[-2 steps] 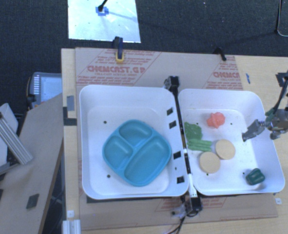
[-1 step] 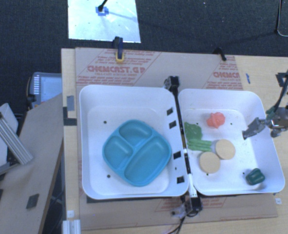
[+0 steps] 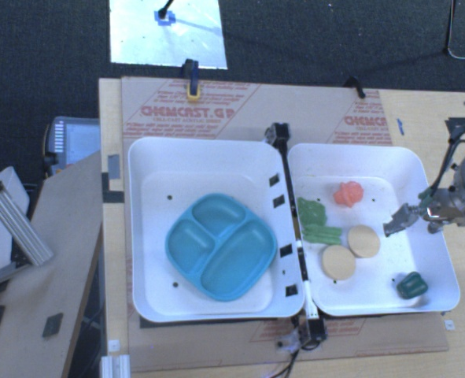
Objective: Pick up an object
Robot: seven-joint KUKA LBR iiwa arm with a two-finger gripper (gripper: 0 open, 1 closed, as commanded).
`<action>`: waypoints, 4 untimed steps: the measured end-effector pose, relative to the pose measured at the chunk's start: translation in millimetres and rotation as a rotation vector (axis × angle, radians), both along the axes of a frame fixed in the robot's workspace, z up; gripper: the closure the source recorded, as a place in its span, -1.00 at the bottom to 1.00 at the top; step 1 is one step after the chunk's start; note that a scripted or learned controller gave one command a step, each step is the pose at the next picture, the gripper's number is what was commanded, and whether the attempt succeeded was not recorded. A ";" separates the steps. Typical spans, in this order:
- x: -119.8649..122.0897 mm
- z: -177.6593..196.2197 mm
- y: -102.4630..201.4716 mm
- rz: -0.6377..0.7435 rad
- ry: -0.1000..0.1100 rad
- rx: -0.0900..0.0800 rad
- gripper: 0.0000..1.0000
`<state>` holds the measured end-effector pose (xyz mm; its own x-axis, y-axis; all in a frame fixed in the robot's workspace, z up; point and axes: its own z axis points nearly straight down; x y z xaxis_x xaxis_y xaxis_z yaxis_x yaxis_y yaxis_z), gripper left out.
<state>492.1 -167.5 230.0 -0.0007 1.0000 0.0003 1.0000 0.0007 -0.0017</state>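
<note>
- The counter carries two shallow white bins set side by side, touching along a black clipped seam down the middle.
- The left bin holds a blue tray with three compartments, lying flat and turned at a slant, near the bin's centre and lower half.
- The right bin holds the small things to pick from.
- An orange-pink lump sits toward the upper middle of the right bin.
- A green piece lies near the bin's left wall, below and left of the lump.
- Two tan discs lie below it: the upper disc just right of the green piece, the lower disc touching or nearly touching the upper one at its lower left.
- A dark green block rests near the bin's lower right corner, well apart from the discs.
- The arm comes in from the right edge, over the right bin's right wall.
- The end effector points left and a little downward, its tip just right of the upper disc and apart from it.
- Whether it is spread or pressed together I cannot tell; the tip is small and blurred.
- Nothing is seen pinched in it; all things lie on the bin floor.
- Beyond the bins lies printed cardboard, and farther back a shiny metal plate on dark carpet.
</note>
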 end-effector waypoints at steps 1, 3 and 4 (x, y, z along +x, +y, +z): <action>5.8 -57.5 -6.8 0.000 0.001 0.000 -1.00; 11.5 -103.4 -0.7 0.001 -0.005 -0.001 1.00; 3.2 -46.9 -0.6 0.002 -0.007 -0.002 1.00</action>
